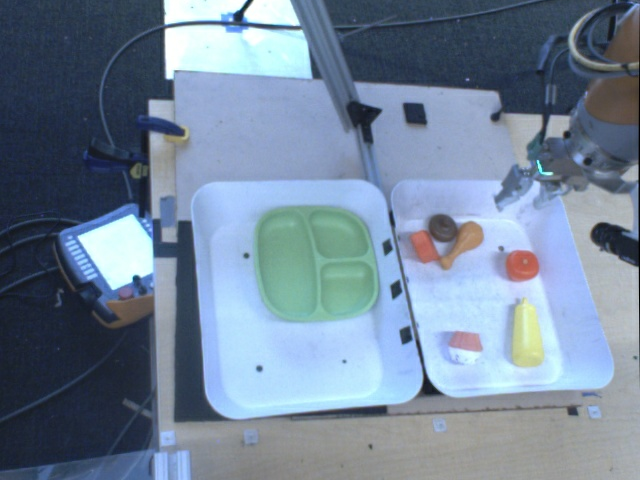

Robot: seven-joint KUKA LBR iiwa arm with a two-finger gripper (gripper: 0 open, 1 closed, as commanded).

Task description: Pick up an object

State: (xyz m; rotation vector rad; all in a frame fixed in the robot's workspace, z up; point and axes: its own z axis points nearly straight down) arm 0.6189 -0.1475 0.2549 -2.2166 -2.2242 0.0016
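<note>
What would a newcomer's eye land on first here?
Probably the green divided plate, alone in the left bin. Next, the bright toys scattered in the right bin: a yellow bottle, a red tomato, and a drumstick lying beside a brown piece. The gripper hangs over that bin's far right corner, nothing visible between its fingers.

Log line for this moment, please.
gripper: above right bin far edge, nothing held | yellow bottle, tomato: in bin | green tray: left bin
</note>
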